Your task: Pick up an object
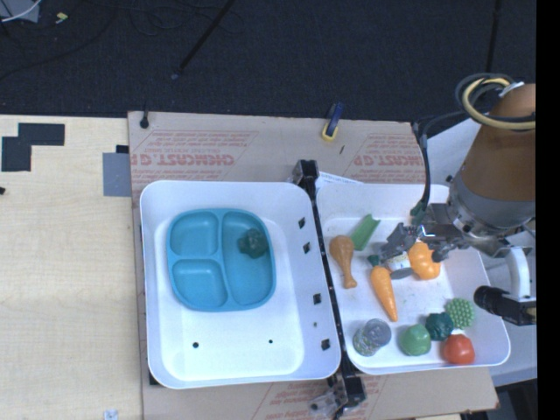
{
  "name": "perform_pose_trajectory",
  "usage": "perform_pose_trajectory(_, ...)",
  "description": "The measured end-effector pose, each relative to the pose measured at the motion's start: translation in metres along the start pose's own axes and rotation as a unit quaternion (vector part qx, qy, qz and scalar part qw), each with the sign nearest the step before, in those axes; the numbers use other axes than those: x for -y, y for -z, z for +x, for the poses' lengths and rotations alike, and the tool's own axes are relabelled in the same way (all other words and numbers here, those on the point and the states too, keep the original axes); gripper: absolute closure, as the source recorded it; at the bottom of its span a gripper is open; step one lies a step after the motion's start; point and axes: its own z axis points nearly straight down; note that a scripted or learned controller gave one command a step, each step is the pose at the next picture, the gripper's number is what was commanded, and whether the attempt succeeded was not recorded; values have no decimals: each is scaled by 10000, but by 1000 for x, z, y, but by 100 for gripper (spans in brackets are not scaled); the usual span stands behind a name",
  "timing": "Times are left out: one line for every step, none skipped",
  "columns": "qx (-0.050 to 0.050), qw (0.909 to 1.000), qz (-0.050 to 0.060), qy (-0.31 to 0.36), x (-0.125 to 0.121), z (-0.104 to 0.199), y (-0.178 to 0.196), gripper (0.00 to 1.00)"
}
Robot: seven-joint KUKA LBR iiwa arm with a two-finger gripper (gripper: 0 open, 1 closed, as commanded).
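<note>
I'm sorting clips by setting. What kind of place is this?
Probably a robotics lab, not a kitchen: a robot arm over two white bins, toy food such as a carrot, and loose cables behind.

A pale wooden tabletop (61, 261) carries a brown cardboard sheet (262, 151). Behind it lies dark carpeted floor (289, 42) crossed by black cables (206, 26).

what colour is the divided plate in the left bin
The divided plate is light blue, seen clearly in the camera view, with a small dark green item in one compartment.
</note>
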Motion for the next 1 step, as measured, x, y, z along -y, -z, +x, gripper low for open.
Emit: perform_pose_trajectory(-6,10000,31,-3,6,0,-66,0)
